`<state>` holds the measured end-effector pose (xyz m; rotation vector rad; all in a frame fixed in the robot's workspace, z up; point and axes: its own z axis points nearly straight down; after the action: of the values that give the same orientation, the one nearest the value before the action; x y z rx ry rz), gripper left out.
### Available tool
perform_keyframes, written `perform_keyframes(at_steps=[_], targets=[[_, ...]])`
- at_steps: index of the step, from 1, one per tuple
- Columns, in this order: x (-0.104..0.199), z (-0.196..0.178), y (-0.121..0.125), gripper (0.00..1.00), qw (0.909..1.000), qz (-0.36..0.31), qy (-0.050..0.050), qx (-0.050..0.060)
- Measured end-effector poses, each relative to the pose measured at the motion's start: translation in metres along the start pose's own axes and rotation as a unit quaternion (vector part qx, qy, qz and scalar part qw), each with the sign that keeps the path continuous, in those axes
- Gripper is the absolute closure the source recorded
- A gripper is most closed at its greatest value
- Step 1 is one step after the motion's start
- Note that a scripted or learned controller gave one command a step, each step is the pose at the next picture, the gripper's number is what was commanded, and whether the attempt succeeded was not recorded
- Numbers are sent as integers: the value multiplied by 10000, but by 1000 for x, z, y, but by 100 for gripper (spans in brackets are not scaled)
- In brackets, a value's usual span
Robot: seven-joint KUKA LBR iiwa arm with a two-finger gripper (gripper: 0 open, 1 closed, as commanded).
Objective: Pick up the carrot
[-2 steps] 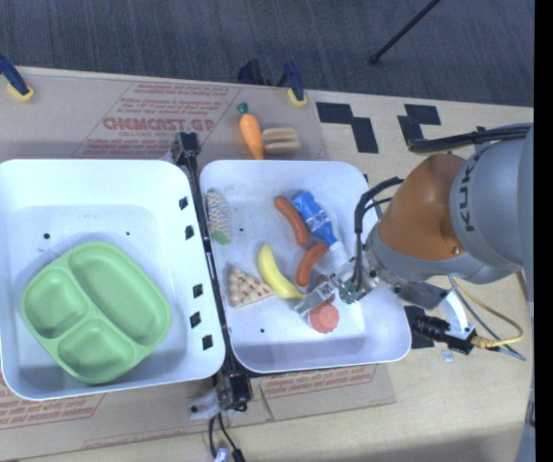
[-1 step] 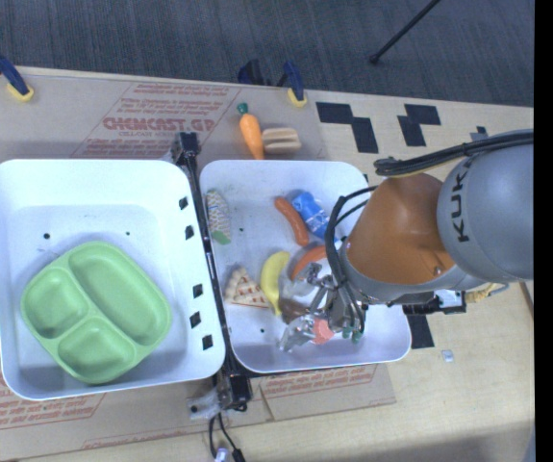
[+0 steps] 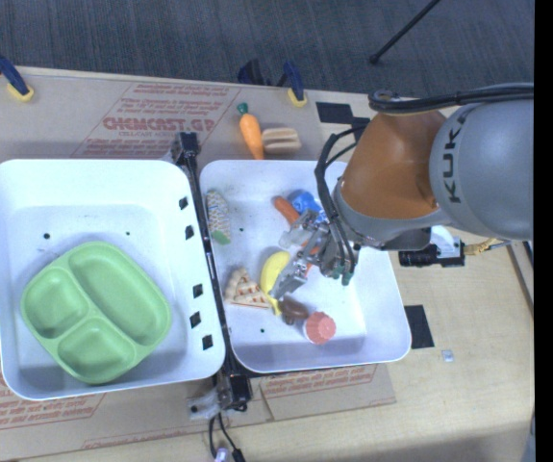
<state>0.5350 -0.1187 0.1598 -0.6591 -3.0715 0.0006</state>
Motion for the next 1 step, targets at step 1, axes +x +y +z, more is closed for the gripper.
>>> perform_keyframes(at_steps=[1], targets=[[-51, 48, 7, 0, 9999, 106, 5, 2]])
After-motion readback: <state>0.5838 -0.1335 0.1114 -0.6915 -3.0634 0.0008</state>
